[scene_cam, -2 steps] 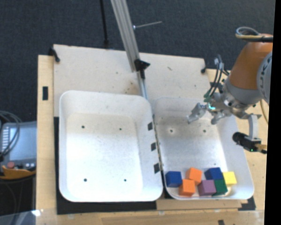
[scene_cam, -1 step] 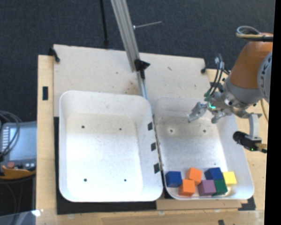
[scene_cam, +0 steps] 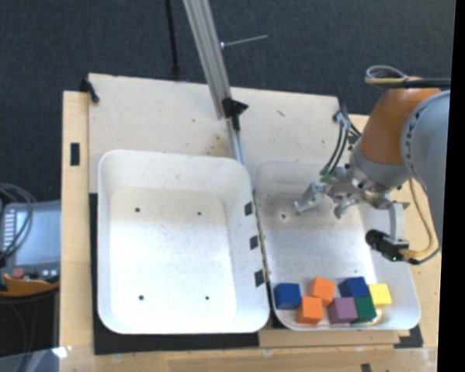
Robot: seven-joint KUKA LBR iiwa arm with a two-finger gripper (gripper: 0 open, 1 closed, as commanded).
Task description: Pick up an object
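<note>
At upper right of the frame, the hand [scene_cam: 323, 200], spread open and empty, hangs over the right bin [scene_cam: 291, 247], apparently approaching; next it must descend onto the blocks [scene_cam: 331, 300] at lower right.

Honestly there's nothing readable here, no words, brand names, numbers or signs that I can make out. The only likely spot is the grey box with a screen [scene_cam: 29, 237] at the left edge of the frame, and whatever's on it is way too small and blurry to read. The coloured blocks [scene_cam: 335, 299] at the lower right have plain faces, and both white bins [scene_cam: 109, 175] show just specks and a few dark dots, not lettering.
</note>
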